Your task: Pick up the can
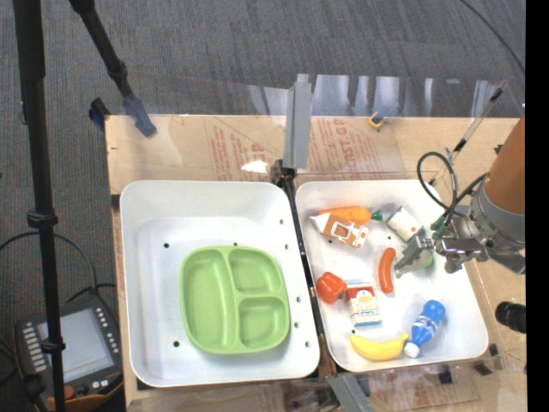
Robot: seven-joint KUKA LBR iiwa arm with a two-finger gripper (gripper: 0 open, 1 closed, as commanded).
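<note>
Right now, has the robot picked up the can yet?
Not yet. Nothing looks done: the white can lies in the right bin, near the carrot. In hand: the gripper hovers over that bin, just in front of the can and beside the red sausage. Left to do: grab the can and lift it.

The floor (257,33) is covered with dark grey carpet that has a fine ribbed texture. On the left, a black stand (39,187) rises from the floor, and a black arm goes from it at a slant to a blue clamp (137,114). The bench (206,144) has a light brown top with red printing. A small screen device (73,342) lies at the lower left.
</note>
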